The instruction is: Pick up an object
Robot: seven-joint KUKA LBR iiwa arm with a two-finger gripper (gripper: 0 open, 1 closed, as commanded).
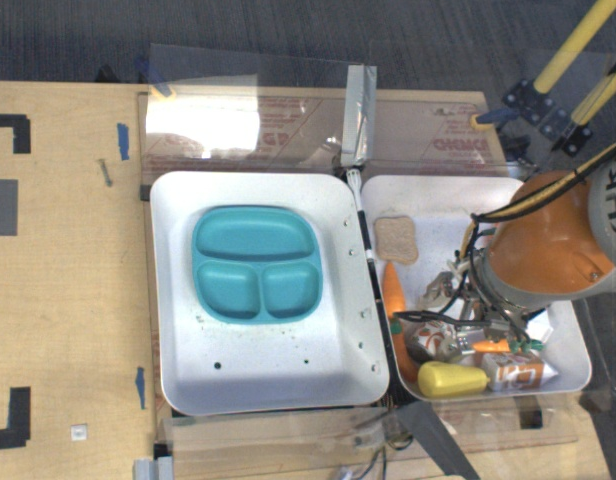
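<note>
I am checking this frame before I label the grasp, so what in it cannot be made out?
- Gripper, camera view: the orange band and wrist hide most of it, so its state is unreadable.
- Small items around the gripper: tangled, blurred, partly under cables; only the carrot, yellow piece and tan pad read clearly.
- Right bin: its upper right part is covered by the arm.

Left bin [178,208]: open around the teal tray [256,262]. Right bin [433,196]: crowded low by carrot [392,291], yellow piece [451,377], clutter; clearer near the tan pad [396,238].
</note>
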